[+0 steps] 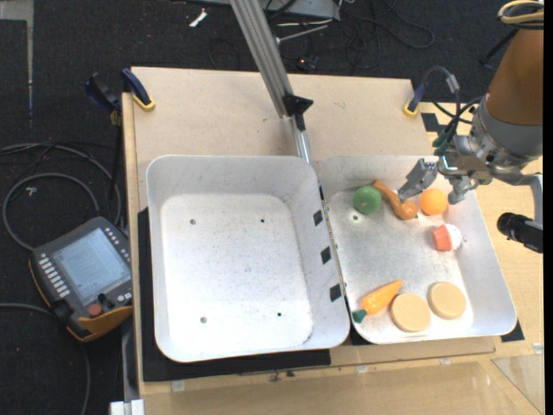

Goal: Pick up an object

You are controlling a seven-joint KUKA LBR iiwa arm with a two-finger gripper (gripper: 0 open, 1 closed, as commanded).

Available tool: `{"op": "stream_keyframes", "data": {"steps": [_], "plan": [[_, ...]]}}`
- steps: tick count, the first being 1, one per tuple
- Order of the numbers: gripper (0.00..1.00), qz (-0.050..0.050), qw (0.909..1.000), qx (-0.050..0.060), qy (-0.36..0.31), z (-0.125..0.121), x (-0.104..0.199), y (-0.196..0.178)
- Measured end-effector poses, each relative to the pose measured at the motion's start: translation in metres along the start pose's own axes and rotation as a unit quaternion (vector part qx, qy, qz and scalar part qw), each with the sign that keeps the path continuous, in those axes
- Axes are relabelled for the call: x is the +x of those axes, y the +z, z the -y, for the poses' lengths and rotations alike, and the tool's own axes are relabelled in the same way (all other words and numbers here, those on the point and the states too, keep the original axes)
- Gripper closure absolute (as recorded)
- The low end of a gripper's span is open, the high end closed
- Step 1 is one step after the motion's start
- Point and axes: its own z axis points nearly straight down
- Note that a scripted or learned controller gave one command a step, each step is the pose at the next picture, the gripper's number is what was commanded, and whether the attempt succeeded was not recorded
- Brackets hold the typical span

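Grey two-finger gripper [441,180] hangs with fingers spread over the right white bin [484,266]. Small round orange ball [433,202] lies just below it, ungripped.

Well to the left of the gripper [432,190], across the divide, sits a shallow white bin [229,258] with a speckled floor and four small dark dots. Black tabs [327,253] line the seam where it meets its neighbour, below and left of the gripper. Both rest on a pale wooden bench [225,115]. A yellow-tipped clamp [416,102] grips the bench edge just above the gripper; another [136,92] is far left. A slanted metal rail [263,50] runs up and away to the upper left. Farthest left, on dark carpet, lies a grey teach pendant [82,275] with an orange underside, and cables [380,24] trail above.
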Motion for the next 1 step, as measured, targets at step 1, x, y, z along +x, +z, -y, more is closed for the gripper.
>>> {"op": "stream_keyframes", "data": {"steps": [1], "plan": [[0.00,0.000,1.0000,-0.002,0.001,-0.0006,-0.0002,-0.0019]]}}
